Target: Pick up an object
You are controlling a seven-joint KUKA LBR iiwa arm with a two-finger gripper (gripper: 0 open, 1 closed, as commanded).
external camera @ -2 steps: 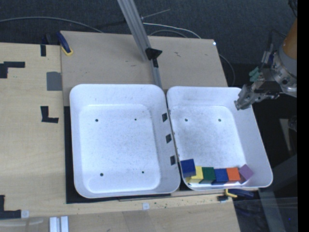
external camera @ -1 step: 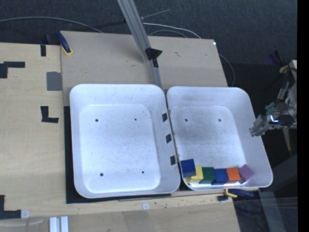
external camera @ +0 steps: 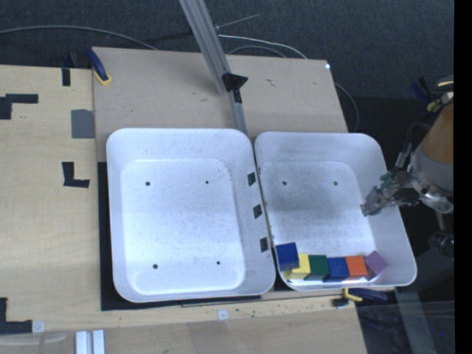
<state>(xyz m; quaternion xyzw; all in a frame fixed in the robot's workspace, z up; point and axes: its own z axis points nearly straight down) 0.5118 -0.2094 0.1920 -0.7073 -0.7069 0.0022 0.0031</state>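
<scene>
Our gripper [external camera: 371,203], whether open or shut we cannot tell, hangs over the right bin's [external camera: 317,144] right edge while small, stiff, probably light blocks [external camera: 328,265] line its near edge, graspable across flat sides.

Light wood bench [external camera: 44,220] with a tan board [external camera: 169,87] on top. Two shallow white bins touch side by side: left bin [external camera: 118,198], right bin [external camera: 369,153]. Gripper [external camera: 372,201] fingertips sit over right bin's right wall. Black tape marks [external camera: 74,174] lie far left of the fingers.
</scene>
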